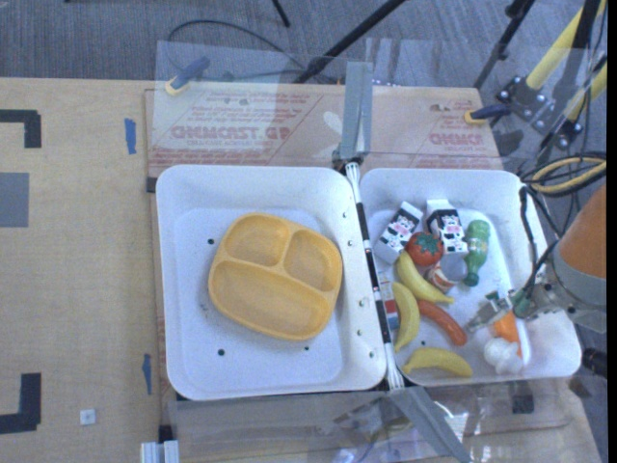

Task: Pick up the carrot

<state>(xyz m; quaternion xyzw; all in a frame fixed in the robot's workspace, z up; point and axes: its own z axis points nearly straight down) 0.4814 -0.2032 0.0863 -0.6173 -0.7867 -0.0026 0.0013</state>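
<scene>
The carrot (507, 327), a short orange piece with a green end, lies near the front right corner of the right bin (554, 355). It rests against a white lumpy item (502, 353). My gripper (493, 307) hangs low over the bin, just left of and above the carrot. Its grey fingers (482, 313) are spread open, and I see nothing between them. The arm's orange band (588, 244) enters from the right edge.
The right bin also holds three bananas (420, 282), a red-orange sausage-like piece (442, 322), a tomato (424, 249), two cow-print cartons (399, 228) and a green item (475, 249). A yellow divided plate (275, 276) sits in the left bin (183, 258).
</scene>
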